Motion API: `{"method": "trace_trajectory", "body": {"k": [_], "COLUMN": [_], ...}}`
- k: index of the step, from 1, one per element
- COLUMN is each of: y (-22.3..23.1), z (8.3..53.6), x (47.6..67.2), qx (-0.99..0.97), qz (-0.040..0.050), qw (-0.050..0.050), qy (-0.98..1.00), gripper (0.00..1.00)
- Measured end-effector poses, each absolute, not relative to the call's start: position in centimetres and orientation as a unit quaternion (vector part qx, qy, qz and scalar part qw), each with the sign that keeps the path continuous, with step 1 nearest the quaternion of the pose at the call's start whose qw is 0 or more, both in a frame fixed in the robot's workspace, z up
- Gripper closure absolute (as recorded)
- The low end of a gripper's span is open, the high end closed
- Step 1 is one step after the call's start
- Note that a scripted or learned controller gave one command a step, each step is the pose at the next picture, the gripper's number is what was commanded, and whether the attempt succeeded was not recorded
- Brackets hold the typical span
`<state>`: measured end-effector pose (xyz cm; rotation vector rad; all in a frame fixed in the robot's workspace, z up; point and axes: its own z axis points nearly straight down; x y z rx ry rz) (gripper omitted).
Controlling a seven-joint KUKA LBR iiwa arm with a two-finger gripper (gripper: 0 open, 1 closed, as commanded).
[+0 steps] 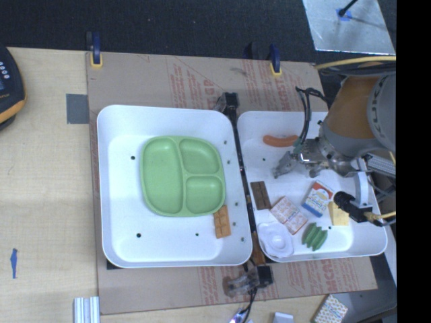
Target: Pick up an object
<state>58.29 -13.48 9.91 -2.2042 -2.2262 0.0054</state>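
Observation:
My gripper [299,169] hangs over the right bin [252,123], just below an orange sausage [279,140]. Its two grey fingers [283,166] stand apart, open, with only white bin floor between them. Around it lie a brown strip [259,195], a pink-patterned packet [288,213], a small blue, orange and white box [318,199], a green pod-like piece [314,237], a white lid [275,240] and a yellow block [339,215]. The grey arm with its orange band [350,110] covers the bin's far right part.
The left bin [111,180] holds a green divided plate [182,175] and a brown waffle-like cracker [221,222] near its front right corner. Blue clamps [95,49] pin the cardboard base. Cables run along the arm at the right.

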Motion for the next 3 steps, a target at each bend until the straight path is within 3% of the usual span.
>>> {"method": "trace_trajectory", "body": {"k": [1, 2, 3], "y": [-20.3, -19.9, -4.4], "z": [9.5, 10.6, 19.6], "x": [47.2, 47.8, 49.3], "qx": [-0.709, -0.705, -0.699], "qz": [0.0039, 0.0015, -0.0042], "qw": [0.004, 0.001, 0.0], "qy": [-0.705, -0.71, -0.715], "gripper": [0.0, 1.0, 1.0]}}
